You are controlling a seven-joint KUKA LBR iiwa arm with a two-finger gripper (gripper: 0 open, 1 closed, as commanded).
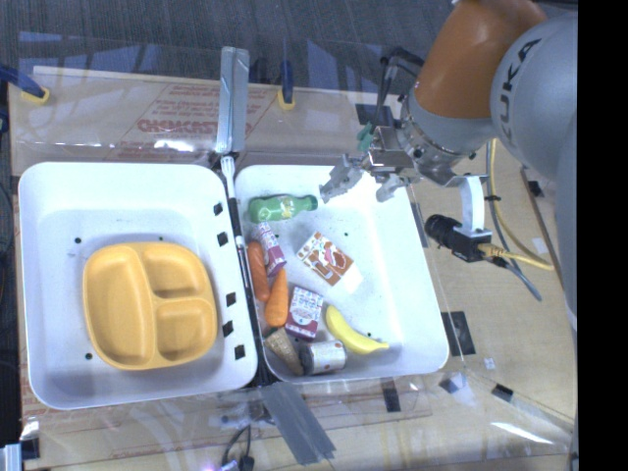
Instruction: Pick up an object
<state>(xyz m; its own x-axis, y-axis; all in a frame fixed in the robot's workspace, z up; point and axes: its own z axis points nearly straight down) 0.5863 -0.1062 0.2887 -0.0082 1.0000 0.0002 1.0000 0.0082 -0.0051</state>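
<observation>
Grey strips of tape [294, 422] cross the surface's near edge, below two shallow white plastic bins. Above the right bin's [417, 273] far rim, the grey arm's gripper [365, 183] hovers with jaws spread open, gripping nothing. Just beside it lies a green plastic bottle [280, 207]; nearer sit a small red-and-white carton [326, 259], two orange carrots [268, 285], a red snack packet [305, 313], a yellow banana [351, 331] and a dark-capped jar [322, 357]. A yellow divided plastic tray [149, 303] rests in the left bin [49, 204].
</observation>
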